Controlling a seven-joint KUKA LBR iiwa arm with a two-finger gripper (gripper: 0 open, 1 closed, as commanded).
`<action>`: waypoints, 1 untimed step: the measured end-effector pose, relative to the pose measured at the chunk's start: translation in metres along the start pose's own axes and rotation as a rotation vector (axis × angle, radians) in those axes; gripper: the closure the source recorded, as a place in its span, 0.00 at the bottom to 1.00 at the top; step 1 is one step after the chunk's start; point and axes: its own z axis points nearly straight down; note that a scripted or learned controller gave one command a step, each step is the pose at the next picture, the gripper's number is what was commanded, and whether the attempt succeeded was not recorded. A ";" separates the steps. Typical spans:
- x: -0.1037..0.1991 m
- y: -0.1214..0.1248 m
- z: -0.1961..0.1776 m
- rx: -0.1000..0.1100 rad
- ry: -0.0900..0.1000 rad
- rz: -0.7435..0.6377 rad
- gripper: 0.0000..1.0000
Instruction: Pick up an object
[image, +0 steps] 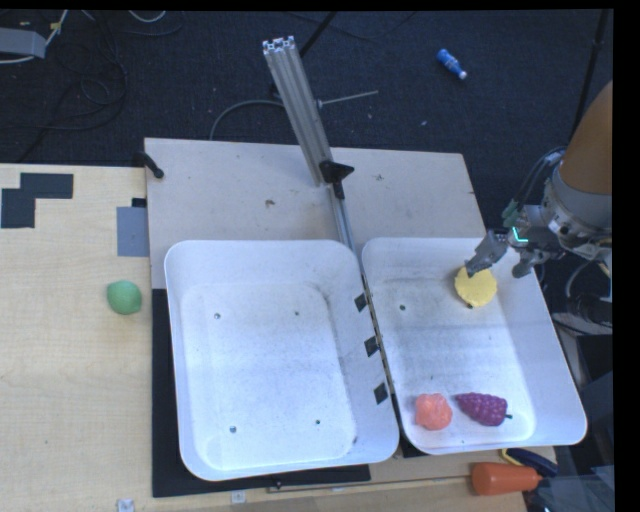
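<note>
Right now my gripper (503, 255) sits over the far right part of the right bin (560, 400), at the end of my grey arm, which comes in from the right with its orange band (598, 140) up near the edge of the view. My two fingers are spread apart: one dark finger (483, 255) points down toward the yellow object (477, 288), its tip at or just above that object's upper edge, while the other finger stands off to the right near the bin's rim. Nothing lies between them, so I am holding nothing. Whether the fingertip actually touches the yellow piece I cannot tell from this angle. That yellow object lies on the floor of the right bin, toward its far right corner. Toward the near edge of the same bin lie an orange-pink rounded object (433, 411) and, just to its right, a purple bunch of grapes (483, 407); the two are close but look apart, and both are well away from my fingers. Beside it on the left is the left bin (200, 270). Out on the wooden bench to the left lies a green ball (124, 297), and an orange object (505, 478) lies just beyond the near edge of the right bin.
</note>
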 end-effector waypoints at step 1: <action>0.000 0.000 0.000 0.000 0.000 0.000 0.00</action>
